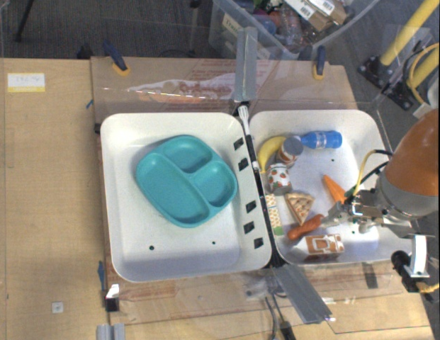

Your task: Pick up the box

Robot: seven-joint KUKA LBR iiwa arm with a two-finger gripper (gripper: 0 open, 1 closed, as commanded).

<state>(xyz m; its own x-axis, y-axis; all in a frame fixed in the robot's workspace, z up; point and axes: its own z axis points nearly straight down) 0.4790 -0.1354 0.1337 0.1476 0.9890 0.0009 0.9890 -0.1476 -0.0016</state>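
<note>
The box point(324, 244) is a small orange and white carton lying flat near the front wall of the right bin point(368, 129). The gripper point(353, 214) hangs low over the right bin's front right part, just above and to the right of the box. It is under the grey wrist and orange band point(420, 163). From this view I cannot say whether it touches the box. An orange sausage-like piece point(305, 227) lies just left of the gripper.
The right bin also holds a banana point(269, 149), a blue bottle point(320, 140), a round toy point(279, 178), a pizza slice point(300, 205) and a carrot point(334, 188). A teal divided plate point(185, 180) lies in the left bin point(134, 253). A clear tub of clutter point(294, 6) stands behind.
</note>
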